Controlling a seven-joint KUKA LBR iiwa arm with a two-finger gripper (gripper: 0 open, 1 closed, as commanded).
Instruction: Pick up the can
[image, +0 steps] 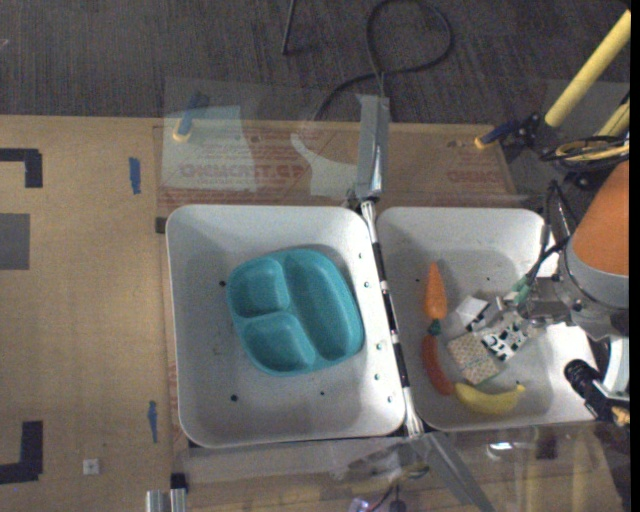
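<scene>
Although the jaws sit low in the right bin (470, 225), the worktop (80, 300) stretches far to their left, a brown surface with strips of blue tape (134, 176) and black corner marks. Nearer, but well to the left of the jaws, the left bin (200, 400) holds a teal divided plate (295, 310) lying flat, its three compartments facing up. A narrow seam separates the two bins.

Inside the right bin, an orange carrot (435, 290) lies to the upper left of the jaws, lengthwise along the bin's left wall. Below it, to the lower left of the jaws, lies a red chilli (435, 362), almost end to end with the carrot. A small pale grey object, which I take to be the can (471, 312) (it is too blurred to be sure), lies just left of the jaws, touching or nearly touching them. A beige textured square (472, 357) lies just below and left of the jaws, and a yellow banana (490, 398) lies below that, near the bin's front wall.

The jaws show as a black-and-white patterned block close over the can and the square. I cannot tell how far open they are, or whether they have hold of anything. To their right, the arm (605, 250) reaches in over the bin's rim, with its orange band uppermost.
</scene>
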